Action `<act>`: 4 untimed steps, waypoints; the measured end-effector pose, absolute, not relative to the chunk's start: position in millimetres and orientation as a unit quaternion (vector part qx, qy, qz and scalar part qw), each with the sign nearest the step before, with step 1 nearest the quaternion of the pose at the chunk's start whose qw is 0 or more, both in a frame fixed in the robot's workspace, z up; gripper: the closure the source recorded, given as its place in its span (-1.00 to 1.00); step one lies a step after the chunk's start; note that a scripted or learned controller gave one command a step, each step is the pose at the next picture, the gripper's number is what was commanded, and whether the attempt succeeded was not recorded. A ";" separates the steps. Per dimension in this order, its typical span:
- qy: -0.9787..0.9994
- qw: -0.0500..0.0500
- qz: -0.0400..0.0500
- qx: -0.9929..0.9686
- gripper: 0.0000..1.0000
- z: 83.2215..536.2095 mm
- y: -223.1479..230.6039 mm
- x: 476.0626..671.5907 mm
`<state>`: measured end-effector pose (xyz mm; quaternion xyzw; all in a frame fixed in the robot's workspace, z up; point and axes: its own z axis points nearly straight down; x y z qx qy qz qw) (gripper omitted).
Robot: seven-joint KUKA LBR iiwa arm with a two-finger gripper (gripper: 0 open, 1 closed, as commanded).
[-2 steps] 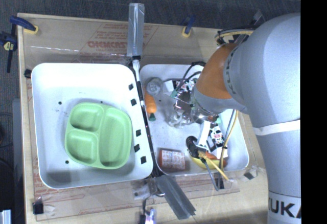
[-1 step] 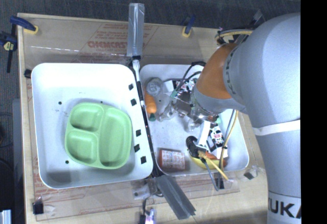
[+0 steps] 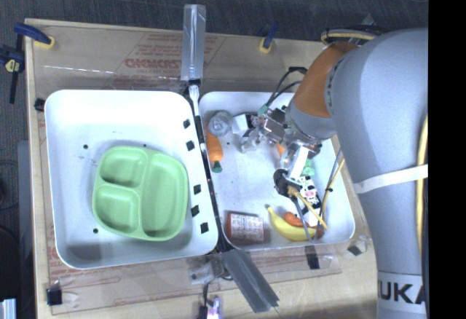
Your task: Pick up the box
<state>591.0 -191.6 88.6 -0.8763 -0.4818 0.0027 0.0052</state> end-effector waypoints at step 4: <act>-0.757 0.011 0.002 -0.654 1.00 95.5 -179.4 557.3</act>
